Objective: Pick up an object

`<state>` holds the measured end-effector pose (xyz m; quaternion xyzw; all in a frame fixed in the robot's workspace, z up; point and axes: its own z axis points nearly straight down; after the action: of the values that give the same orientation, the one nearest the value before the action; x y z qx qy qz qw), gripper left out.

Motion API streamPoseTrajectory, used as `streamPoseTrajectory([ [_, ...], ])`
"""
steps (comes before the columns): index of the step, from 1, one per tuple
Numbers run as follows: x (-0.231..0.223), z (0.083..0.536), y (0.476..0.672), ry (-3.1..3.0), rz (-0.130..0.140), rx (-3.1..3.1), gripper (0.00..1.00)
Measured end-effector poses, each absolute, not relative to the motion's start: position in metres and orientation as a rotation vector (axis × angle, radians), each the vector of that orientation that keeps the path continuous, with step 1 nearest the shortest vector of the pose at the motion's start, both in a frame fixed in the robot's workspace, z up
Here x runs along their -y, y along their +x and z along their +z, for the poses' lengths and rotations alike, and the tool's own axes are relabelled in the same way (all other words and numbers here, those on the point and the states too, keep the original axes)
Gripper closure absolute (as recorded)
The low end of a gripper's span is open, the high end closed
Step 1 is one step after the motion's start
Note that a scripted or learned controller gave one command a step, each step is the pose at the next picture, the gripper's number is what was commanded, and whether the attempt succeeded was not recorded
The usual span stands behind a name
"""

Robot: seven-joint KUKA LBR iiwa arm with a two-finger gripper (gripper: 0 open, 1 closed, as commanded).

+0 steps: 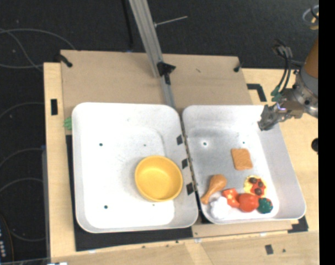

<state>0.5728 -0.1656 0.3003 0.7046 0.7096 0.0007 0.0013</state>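
Note:
The right bin (222, 126) holds a tan cracker-like square (242, 159), a brown drumstick (213, 187), a red tomato-like piece (244, 201), a green piece (265, 205), a yellow piece with dark spots (256, 185) and a white lump (218, 208). A yellow bowl (158, 178) sits in the left bin (101, 131). My gripper (268, 118) hangs over the right bin's far right rim, above and to the right of the cracker, with nothing seen in it.
A metal pole (148, 32) slants up from the seam between the bins. Black clips (185, 164) line that seam. Cables (283, 65) trail from the arm at the right. The tan bench (128, 76) extends behind the bins.

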Motion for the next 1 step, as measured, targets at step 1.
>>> streamPoseTrajectory([
  [1,0.1123,0.2998,0.5935,2.212,0.002,-2.227,1.00],
])
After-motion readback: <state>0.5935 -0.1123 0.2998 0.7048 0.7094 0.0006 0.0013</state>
